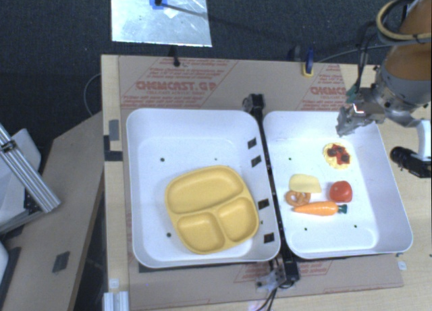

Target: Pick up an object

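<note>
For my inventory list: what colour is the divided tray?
Yellow; the divided tray shows in the camera view.

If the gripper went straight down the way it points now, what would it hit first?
Most likely the bare floor of the right bin near its back edge. The gripper hangs over that corner, and the closest item, the small pizza, seems to lie a bit nearer the camera than its line. Depth is hard to judge from this slanted view.

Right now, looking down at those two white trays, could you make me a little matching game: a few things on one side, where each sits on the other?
Things:
1. yellow divided plate
2. carrot
3. tomato
4. small pizza

Places:
A. right bin, nearest the pincer
B. left bin
C. right bin, just below the pretzel
D. right bin, just above the carrot's leafy end

Pairs: 1-B, 2-C, 3-D, 4-A
</note>
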Action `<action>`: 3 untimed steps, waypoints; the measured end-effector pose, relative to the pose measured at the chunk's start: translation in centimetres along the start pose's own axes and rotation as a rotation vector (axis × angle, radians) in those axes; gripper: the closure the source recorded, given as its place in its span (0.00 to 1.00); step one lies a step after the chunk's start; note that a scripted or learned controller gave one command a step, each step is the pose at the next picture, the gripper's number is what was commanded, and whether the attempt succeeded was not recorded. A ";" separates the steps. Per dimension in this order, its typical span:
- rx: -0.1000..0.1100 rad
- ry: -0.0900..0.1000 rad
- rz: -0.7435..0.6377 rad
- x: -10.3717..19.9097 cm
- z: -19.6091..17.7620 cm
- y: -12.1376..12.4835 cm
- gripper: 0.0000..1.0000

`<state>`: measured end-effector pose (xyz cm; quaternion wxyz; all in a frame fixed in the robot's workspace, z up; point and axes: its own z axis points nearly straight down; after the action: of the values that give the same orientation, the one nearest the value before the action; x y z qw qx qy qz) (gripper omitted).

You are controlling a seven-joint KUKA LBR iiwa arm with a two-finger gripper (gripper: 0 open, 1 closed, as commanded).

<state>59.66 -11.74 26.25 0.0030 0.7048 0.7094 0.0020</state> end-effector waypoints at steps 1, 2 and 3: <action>0.007 0.002 -0.002 4.1 0.8 -2.0 1.00; 0.007 0.003 -0.002 9.7 0.4 -3.5 1.00; 0.008 0.003 -0.003 14.8 2.2 -4.9 1.00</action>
<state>54.67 3.01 24.00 -0.0010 0.7037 0.7105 0.0003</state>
